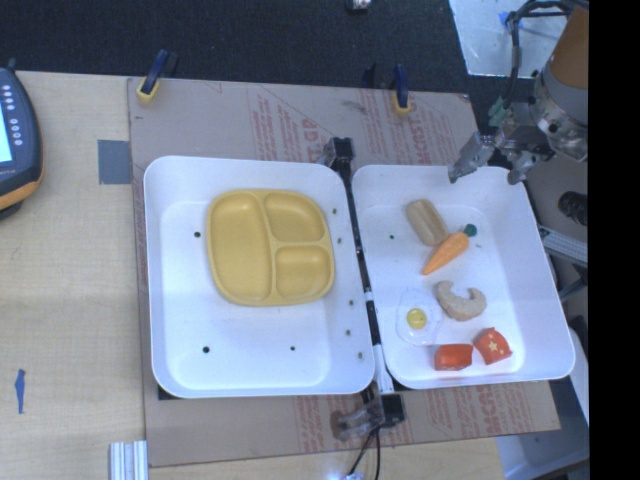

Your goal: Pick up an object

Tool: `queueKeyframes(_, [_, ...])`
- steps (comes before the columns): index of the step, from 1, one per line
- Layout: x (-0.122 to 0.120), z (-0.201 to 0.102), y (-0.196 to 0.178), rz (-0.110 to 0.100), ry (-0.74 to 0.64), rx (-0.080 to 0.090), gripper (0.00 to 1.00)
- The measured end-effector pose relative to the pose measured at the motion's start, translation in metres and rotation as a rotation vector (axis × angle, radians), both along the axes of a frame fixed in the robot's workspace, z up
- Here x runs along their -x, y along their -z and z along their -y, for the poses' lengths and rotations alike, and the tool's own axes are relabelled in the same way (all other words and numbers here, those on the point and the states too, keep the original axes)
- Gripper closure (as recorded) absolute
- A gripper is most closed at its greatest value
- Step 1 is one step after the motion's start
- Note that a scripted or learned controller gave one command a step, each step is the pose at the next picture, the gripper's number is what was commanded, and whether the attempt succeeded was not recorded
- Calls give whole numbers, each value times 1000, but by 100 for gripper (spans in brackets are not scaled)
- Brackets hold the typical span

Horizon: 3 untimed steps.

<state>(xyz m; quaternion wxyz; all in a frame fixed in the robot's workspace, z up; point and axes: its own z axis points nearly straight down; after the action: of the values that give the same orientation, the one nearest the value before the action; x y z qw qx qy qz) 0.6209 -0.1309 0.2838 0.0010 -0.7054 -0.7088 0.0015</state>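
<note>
Presently, the gripper (492,160) is hovering at one o'clock over the right bin (535,268), jaws spread and holding nothing, while carrot (446,252), bread piece (425,221) and tomato chunks (472,352) are lying loose, awaiting picking.

A yellow plate (270,246) with three parts lay in the left white bin (170,348). A black and orange remote (15,138) sat at the bench's left edge. Two clamps (152,76) (400,90) gripped the brown board (250,118).
</note>
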Motion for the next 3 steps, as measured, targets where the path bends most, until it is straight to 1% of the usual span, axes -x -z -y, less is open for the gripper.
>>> queueKeyframes(1, [49, 10, 142, -17, 2, -3, 0])
queueKeyframes(2, [22, 12, 195, -4, -2, -1, 0])
queueKeyframes(3, [22, 14, 181, -2, -2, 0, 100])
